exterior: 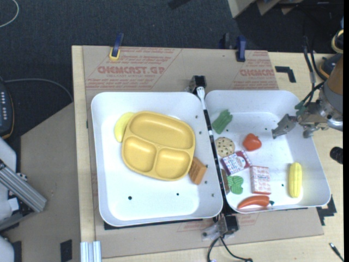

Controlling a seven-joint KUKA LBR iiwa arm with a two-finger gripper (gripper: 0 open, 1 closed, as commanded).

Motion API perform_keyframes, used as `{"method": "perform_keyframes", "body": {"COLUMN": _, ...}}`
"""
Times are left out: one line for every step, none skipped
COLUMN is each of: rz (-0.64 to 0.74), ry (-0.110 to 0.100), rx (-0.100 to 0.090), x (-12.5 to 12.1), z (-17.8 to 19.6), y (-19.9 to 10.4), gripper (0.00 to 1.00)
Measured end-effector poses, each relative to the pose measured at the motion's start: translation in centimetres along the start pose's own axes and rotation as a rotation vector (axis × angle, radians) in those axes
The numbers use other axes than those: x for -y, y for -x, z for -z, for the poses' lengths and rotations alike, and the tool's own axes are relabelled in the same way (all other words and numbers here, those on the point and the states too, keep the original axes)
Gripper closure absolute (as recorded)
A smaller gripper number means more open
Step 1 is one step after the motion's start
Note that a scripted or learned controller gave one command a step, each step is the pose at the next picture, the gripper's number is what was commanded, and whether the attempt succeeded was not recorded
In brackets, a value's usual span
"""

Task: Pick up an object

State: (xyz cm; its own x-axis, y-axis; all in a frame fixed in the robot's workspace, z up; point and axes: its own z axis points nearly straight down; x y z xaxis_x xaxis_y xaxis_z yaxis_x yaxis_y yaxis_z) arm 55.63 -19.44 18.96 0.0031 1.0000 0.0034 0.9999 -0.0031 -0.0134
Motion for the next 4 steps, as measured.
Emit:
{"method": "perform_keyframes", "body": {"rz": 0.003, "ry": 0.013, "rx": 0.003, "x": -0.3, "z": 0.7, "y": 0.0, "gripper": 0.00}}
{"method": "perform_keyframes", "body": {"rz": 0.003, "ry": 0.008, "rx": 0.002, "x": -0.2, "z": -3.5, "y": 0.0, "gripper": 0.00}}
{"method": "perform_keyframes", "body": {"rz": 0.003, "ry": 0.006, "rx": 0.001, "x": -0.6, "z": -9.8, "y": 0.2, "gripper": 0.00}}
{"method": "perform_keyframes", "body": {"rz": 0.003, "ry": 0.010, "rx": 0.002, "x": -0.6, "z": -10.5, "y": 0.1, "gripper": 0.00}}
